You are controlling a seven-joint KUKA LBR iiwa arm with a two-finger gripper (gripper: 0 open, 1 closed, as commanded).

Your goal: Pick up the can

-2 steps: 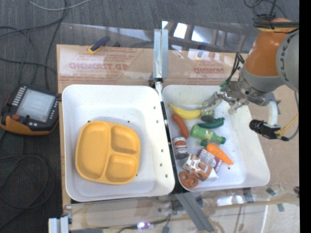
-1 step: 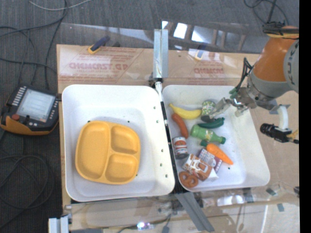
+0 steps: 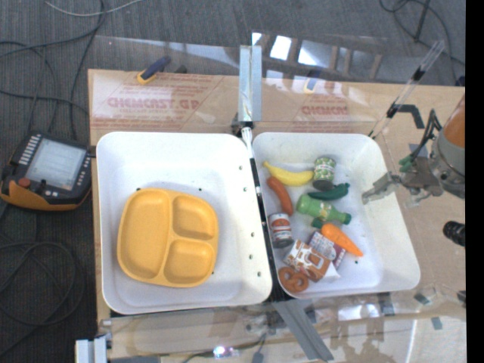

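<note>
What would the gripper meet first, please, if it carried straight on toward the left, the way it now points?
Probably the green bottle, which lies nearest that line from the gripper; the carrot sits just below it. Height is unclear, so it might pass over them.

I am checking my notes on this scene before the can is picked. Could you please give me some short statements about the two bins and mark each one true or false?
1. The yellow divided tray lies in the left bin. True.
2. The banana lies in the left bin. False: it lies in the right bin, near the green-labelled can.
3. The end effector is over the right bin's right edge. True.
4. A second can, red-labelled, lies near the right bin's left wall. True.
5. The carrot rests on the yellow divided tray. False: it lies in the right bin, below the green bottle.
</note>
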